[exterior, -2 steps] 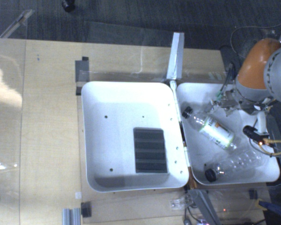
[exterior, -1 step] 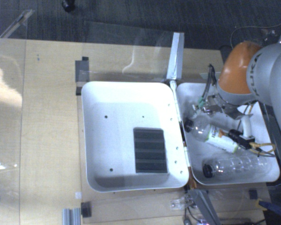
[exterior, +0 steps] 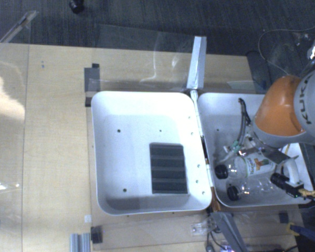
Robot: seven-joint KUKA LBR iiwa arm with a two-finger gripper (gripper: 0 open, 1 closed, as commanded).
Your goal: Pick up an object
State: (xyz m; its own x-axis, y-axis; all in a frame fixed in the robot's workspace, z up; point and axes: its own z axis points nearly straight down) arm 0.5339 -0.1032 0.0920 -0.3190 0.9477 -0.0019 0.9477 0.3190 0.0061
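Near edge of the surface: pale wood, with a clear sheet lying over its left part and small dark and metal brackets by the bins' near corners.

Right bin: a clear plastic bottle lies on its side near the bin's near edge, long axis running roughly left to right, dark cap pointing toward the left bin, label showing at mid-body. A second dark cap or small round piece sits just nearer, by the near rim. Clutter of clear and dark items around them, too tangled to sort.

Gripper sits low in the right bin, just over the bottle's left half; fingers are lost in the clutter, so I cannot tell how far open they are or whether they hold anything. Orange band and grey arm above it.

Left bin: a dark ribbed rectangular block lies flat near its near right corner.

Far side: an upright metal strip between the bins, then dark carpeted floor.
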